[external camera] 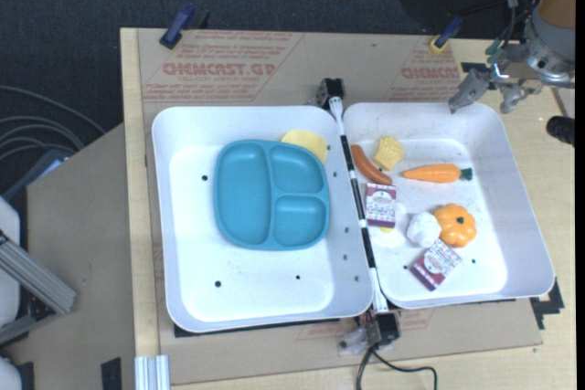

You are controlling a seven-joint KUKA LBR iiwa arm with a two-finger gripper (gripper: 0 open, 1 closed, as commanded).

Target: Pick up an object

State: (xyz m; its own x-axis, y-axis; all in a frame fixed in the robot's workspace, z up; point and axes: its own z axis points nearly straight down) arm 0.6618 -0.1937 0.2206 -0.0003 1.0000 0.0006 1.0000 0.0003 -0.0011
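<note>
1. Seven small items are seen in the right bin [512, 196]: a carrot [431, 173], a sausage [370, 165], a corn piece [389, 152], a carton [380, 205], a white ball [422, 227], a pumpkin [455, 226] and a packet [433, 266].
2. All are judged light toy food; the carrot looks stiff and smooth, best taken across its thick middle.
3. The round pumpkin and ball are judged likely to slip or roll.
4. The gripper [487, 92] is seen at 1 o'clock of the bin, over its far rim, with jaws spread apart and nothing between them.
5. Open floor is seen at 3 o'clock of the carrot; the sausage is crowded against the divider at 9 o'clock.
6. A tray [271, 194] and a yellow piece [305, 142] are held by the left bin [183, 260].
</note>
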